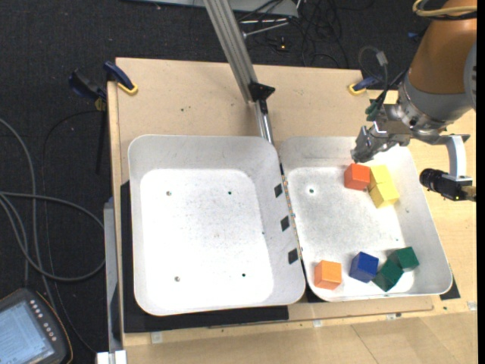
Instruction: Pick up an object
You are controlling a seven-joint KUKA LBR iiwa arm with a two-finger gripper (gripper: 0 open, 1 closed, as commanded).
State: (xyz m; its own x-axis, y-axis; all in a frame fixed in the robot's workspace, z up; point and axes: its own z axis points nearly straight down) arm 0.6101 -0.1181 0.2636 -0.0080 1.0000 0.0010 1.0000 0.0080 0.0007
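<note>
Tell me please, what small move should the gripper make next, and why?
Probably a short descent onto the orange block. The gripper hangs at the far edge of the right bin, just above and behind that block, and holds nothing. A yellow block touches the orange one, so the descent should stay on the orange side.

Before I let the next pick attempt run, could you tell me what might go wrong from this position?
1. The gripper sits just above the orange-red block, which touches the yellow block; descending could nudge both or close on the wrong one.
2. These blocks lie near the right bin's far rim, so the fingers might strike the wall.
3. A glancing contact may push the block away rather than grip it.
</note>
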